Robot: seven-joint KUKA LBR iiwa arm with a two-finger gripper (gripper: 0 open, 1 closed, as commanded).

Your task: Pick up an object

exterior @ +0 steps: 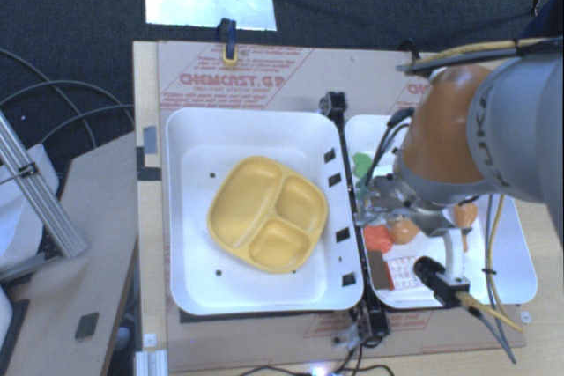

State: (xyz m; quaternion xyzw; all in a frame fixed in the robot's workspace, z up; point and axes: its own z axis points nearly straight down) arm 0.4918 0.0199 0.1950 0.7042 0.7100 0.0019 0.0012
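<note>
Presumably the nearest candidates are small, light toy foods: an orange ball (403,231) and a red piece (377,239) in the right bin (520,277), just beside the hand (398,209). Smooth, rounded, likely slippery; grip across the middle. Hand state: cannot tell.

Yellow divided tray (267,214) in left bin (189,189), clamp (228,42) behind.

Right bin (520,277): small objects lie along its wall nearest the left bin, partly hidden by the arm. A green piece (362,163) lies farthest up that wall. Below it lie a red piece (377,239) touching an orange ball (404,231), then a brown block (381,271).
</note>
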